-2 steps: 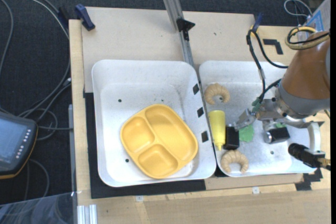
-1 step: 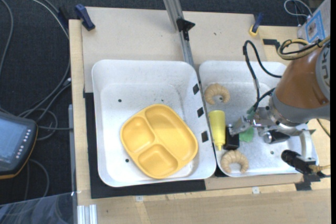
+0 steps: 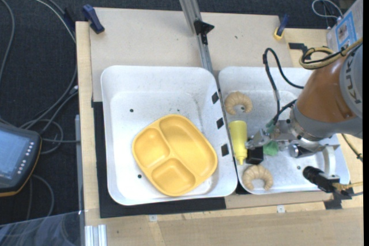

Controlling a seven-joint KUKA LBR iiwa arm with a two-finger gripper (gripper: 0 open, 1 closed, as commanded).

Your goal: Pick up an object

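A yellow divided plate (image 3: 174,154) lies in the left bin (image 3: 115,83). Right of it, in the right bin (image 3: 253,75), sit a croissant (image 3: 238,103), yellow bottle (image 3: 238,138) and second croissant (image 3: 258,177). The gripper (image 3: 260,147) hovers beside the bottle; finger state unclear.

White "KU" lettering shows on the orange band (image 3: 331,92) at the right edge; the blue label (image 3: 345,31) above is too blurred to read.
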